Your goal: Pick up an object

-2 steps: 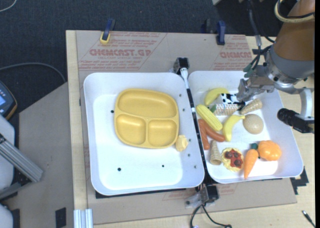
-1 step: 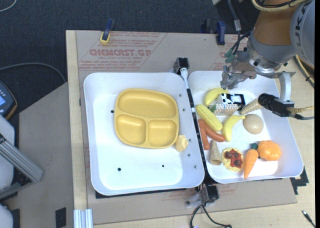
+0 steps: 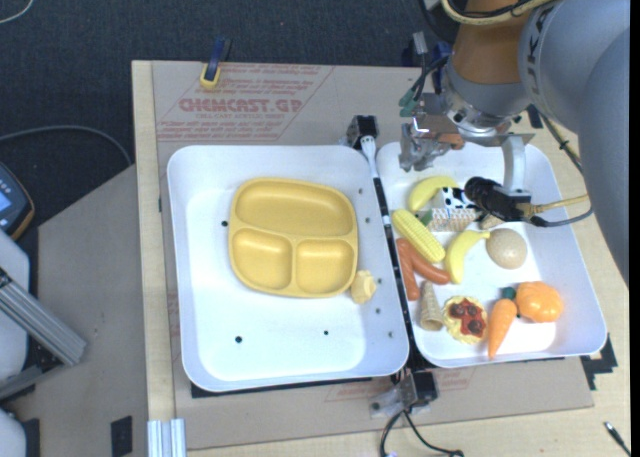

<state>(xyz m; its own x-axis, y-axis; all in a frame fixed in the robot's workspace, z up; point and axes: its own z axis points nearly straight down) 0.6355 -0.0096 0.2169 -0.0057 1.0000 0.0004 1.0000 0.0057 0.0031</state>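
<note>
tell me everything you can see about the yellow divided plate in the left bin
The yellow divided plate looks like matte plastic, a rounded rectangle with a raised rim and three wells: one wide well along the far side and two smaller ones on the near side. It lies flat, right way up and slightly turned, in the upper middle of the left bin. Nothing sits in its wells. A small pale yellow piece rests against its near right corner.

Fixed overhead camera looks slantwise onto both bins (image 3: 190,275).
</note>
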